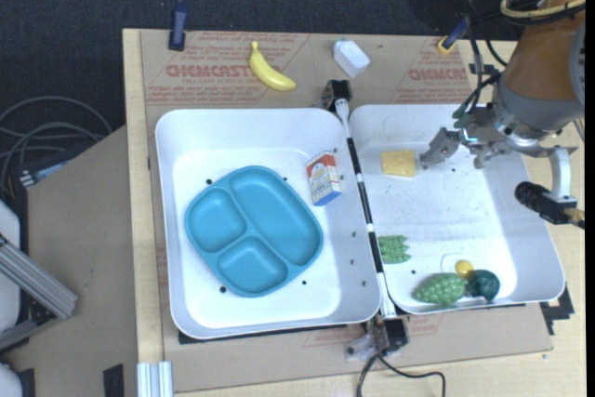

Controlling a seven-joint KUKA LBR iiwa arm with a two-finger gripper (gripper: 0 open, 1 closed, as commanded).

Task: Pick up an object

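My gripper [460,151] hangs over the upper part of the right bin [521,237], its two fingers spread open with nothing between them. A yellow block [399,164] lies just left of the left fingertip [434,152], apart from it. Along the bin's near side lie a green pea pod [393,247], a green bumpy cluster [440,289], a small yellow piece [463,269] and a dark teal item [484,284]. In the left bin [177,153] a blue divided plate [253,230] rests beside a small red-and-white carton [323,178].
On the cardboard behind the bins lie a banana [271,70], a white block [351,58], a blue item [178,25] and a blue-yellow item [453,36]. A black part [542,201] of the arm reaches over the right bin's right side.
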